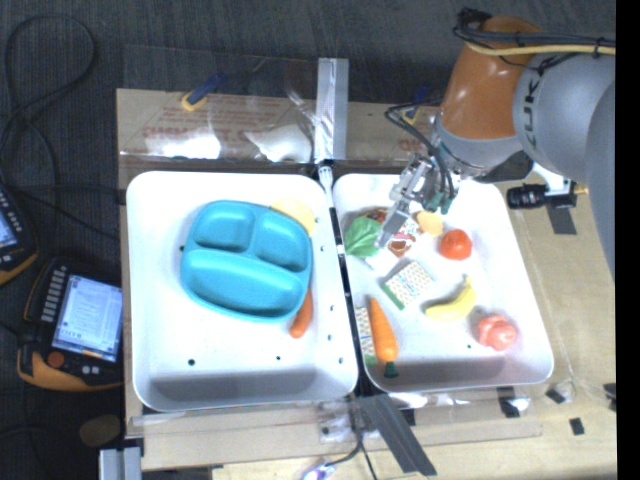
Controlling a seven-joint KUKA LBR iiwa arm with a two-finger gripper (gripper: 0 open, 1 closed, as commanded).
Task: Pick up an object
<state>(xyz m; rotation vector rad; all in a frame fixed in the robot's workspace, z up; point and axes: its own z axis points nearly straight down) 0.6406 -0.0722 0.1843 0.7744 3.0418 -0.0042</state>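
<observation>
Nearest the lens, carrot (381, 334) along right bin's (530, 343) front-left wall. Behind, tool (420, 196) lowered among lettuce (362, 235), tomato (455, 244), snack packet (399, 238); probably seeking a grasp. Cannot tell tool's state. Nothing visibly held.

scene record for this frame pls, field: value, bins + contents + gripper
left bin: blue divided tray, carrot at its right edge
right bin: green leafy toy, tomato, banana, checkered packet, carrot, red fruit
gripper: over right bin's back left, nothing seen held
</observation>
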